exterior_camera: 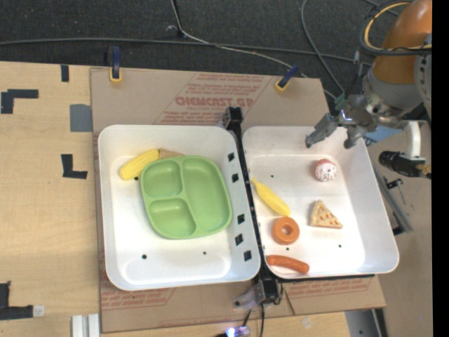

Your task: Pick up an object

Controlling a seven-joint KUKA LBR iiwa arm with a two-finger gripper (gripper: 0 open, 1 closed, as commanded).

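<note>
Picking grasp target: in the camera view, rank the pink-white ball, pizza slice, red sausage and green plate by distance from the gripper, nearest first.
1. Pink-white ball, right bin, just below the gripper.
2. Pizza slice, right bin, lower.
3. Red sausage, right bin's bottom edge.
4. Green plate, left bin; close call with the sausage.

— Where does the camera sit?

— Fixed above my bench (42, 188), looking down at a slant. The far edge of the bench lies at the top of the view, with dark floor (210, 12) beyond it; the near edge lies at the bottom.

— How close?

— Far enough back to take in both bins whole, the left bin (116, 209) and the right bin (365, 216), with cardboard (210, 97) around them.

— And you?

— My arm (403, 41) comes in at the far right corner, cut off by the frame.
</note>
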